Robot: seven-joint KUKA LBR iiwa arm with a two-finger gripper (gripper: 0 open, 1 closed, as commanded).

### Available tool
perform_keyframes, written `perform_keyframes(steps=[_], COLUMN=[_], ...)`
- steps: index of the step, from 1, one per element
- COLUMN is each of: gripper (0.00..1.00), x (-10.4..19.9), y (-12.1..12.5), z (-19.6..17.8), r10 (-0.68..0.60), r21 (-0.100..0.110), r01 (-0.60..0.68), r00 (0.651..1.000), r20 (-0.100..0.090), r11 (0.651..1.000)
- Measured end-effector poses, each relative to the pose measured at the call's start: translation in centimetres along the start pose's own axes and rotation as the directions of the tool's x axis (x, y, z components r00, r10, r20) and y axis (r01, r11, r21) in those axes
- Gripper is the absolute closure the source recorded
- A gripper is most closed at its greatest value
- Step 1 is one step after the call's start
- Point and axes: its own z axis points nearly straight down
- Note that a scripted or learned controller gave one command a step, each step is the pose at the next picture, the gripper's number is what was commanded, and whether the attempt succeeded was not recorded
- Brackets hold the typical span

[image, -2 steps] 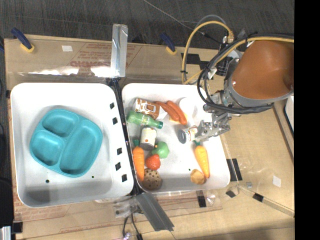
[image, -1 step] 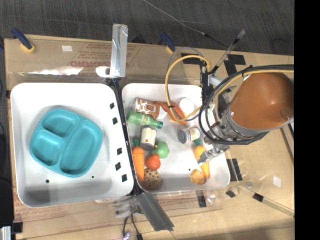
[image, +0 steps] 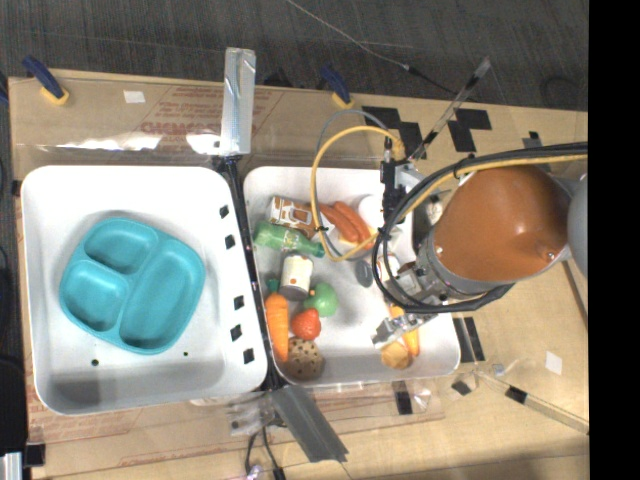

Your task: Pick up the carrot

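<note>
- Camera view: carrot lies in the right bin, hard against its left wall, long axis running roughly along that wall.
- Tight neighbours: red tomato-like piece touches its right side, brown perforated piece sits at its lower end, white-and-grey cylinder just above it.
- Green ball and green bottle sit further up-right; orange sausage-like item and small box near the top wall.
- Gripper is over the bin's lower right, beside a yellow item; cannot tell its opening from here.
- Open floor: strip between green ball and gripper.
- Left bin carries a teal divided plate; bare margin all round it.
</note>
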Motion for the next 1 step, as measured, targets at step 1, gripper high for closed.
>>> perform_keyframes(steps=[1], gripper=[1.00], x=[2.99], y=[-5.07], z=[-0.08], r10=[-0.020], r21=[0.003], r01=[0.020], r00=[1.000], r20=[-0.003], r11=[1.000])
